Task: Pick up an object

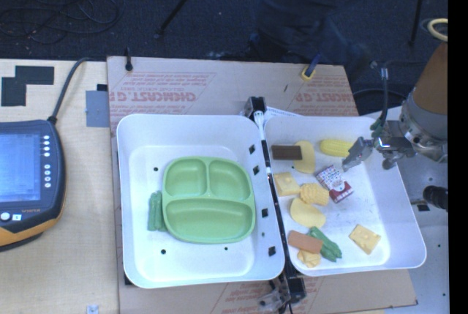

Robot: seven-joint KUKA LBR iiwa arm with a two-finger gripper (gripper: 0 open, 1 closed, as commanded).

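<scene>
The right bin (406, 232) holds several toy foods: a brown bar (286, 152), a yellow banana-like piece (335, 147), a red and white can (335, 185), a yellow waffle (314, 194), a sausage (303, 240), a green pod (327, 245) and a cheese wedge (364, 238). My gripper (373, 157) hangs over the bin's upper right part, just right of the yellow piece and above the can. Its fingers stand apart, open, with nothing between them.
The left bin (139, 137) carries a green divided plate (208, 199) and a green strip (154, 211) beside it. A teach pendant (25, 173) lies on the bench at far left. Cardboard (219, 86) lies under both bins.
</scene>
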